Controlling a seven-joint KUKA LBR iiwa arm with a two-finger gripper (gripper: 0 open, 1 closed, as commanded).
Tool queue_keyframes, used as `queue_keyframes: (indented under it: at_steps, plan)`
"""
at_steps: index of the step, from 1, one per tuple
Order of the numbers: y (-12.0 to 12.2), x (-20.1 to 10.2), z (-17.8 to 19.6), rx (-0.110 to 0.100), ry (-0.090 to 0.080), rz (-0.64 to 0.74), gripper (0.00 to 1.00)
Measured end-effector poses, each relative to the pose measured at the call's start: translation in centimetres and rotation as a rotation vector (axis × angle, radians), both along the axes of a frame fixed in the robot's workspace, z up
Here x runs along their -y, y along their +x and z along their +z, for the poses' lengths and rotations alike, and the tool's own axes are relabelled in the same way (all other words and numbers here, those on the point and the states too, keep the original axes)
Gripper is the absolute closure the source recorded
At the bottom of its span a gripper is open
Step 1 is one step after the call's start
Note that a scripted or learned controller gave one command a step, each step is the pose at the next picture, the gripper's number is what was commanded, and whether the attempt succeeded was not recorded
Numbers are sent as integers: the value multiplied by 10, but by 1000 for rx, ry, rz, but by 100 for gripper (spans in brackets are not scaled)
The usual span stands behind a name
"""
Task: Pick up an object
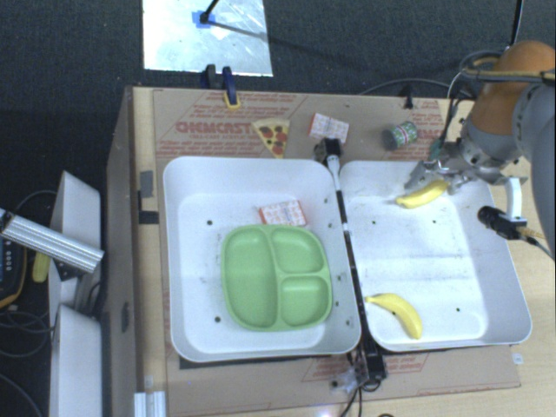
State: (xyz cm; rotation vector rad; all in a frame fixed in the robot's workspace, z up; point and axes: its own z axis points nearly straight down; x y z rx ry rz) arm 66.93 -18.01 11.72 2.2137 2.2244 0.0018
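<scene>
Up by the right bin's far edge, a banana is touched by the tool; grip can't be told.

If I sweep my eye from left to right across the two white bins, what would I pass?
Green divided plate → small red-and-white card → lower banana → upper banana → gripper right at that upper banana.

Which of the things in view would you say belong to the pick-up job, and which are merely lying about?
In the job:
- gripper
- upper banana, at the gripper, in the right bin

Lying about:
- lower banana
- green divided plate
- red-and-white packet
- pizza slice
- small can
</scene>
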Motion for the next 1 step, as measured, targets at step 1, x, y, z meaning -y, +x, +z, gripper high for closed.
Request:
queue_keyframes:
  at_steps: [1]
  plan:
    - [0,0,0,0,0,0,0]
